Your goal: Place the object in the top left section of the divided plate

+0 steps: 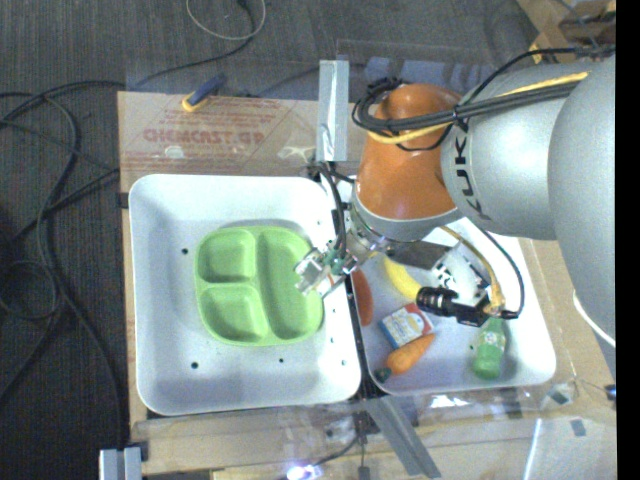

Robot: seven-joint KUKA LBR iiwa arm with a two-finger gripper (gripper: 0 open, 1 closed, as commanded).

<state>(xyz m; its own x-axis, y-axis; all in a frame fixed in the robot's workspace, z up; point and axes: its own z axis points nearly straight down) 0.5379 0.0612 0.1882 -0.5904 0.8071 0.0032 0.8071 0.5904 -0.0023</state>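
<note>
1. Because the task ends at the green three-section moulded plastic plate point(255, 286), that plate lies flat in the middle of the left shallow white bin point(165, 368), where a reach from above meets nothing in the way.
2. The two-finger gripper point(322, 268) hangs over the plate's right edge, near the wall between the bins; the grey arm with its orange band point(405, 168) leans in from the right to bring it there.
3. Something small and pale shows at the fingertips, but it is too blurred to tell whether it is a held object or part of the gripper, and I cannot tell how far apart the jaws stand.
4. The loose things wait in the right shallow white bin point(530, 363): a yellow banana point(402, 278), an orange carrot point(408, 354), a small blue-and-white carton point(402, 324), a green bottle-shaped toy point(489, 350) and a red elongated piece point(362, 298).
5. The plate's top left section looks bare, so I judge the placing not yet done; reaching it calls for a move leftward and up-frame across the plate.
</note>
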